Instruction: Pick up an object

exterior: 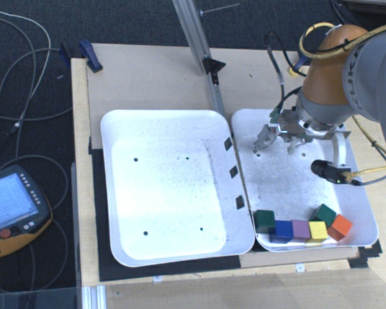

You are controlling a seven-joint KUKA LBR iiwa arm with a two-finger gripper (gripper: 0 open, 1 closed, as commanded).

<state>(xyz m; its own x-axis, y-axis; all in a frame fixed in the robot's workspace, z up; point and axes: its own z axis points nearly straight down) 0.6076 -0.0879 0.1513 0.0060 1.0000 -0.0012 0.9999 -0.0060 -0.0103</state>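
Dark grey carpet floor [128,11] all around. Light tan wooden bench [148,76] in the middle, black mat [104,237] showing under the bin edges. Slanted metal rail [190,24] crosses the bench top from above. Blue clamp [90,55] at the bench's upper left corner. Grey cables [26,63] loop over the floor at left. Handheld control pendant [11,205] with lit screen and orange-yellow trim lies on the floor, lower left. Light even, soft, no hard shadows
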